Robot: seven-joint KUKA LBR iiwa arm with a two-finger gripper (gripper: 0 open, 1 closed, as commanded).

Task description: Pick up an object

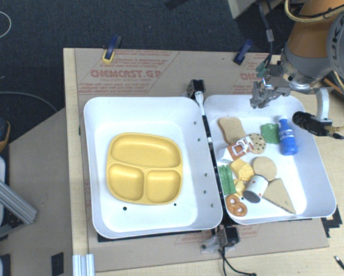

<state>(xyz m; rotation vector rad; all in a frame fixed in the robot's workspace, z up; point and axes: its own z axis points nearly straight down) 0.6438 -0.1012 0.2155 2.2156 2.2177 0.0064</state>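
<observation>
The hand (262, 98), holding nothing visible though I cannot tell its spread, hangs over the right bin's (318, 171) far edge; the bread (231, 129) lies just below-left, long axis running toward the hand.

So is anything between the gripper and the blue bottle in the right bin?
Nothing visible. The gripper sits over the right bin's far edge; bare white floor separates it from the blue bottle. The green piece lies beside the bottle.
</observation>
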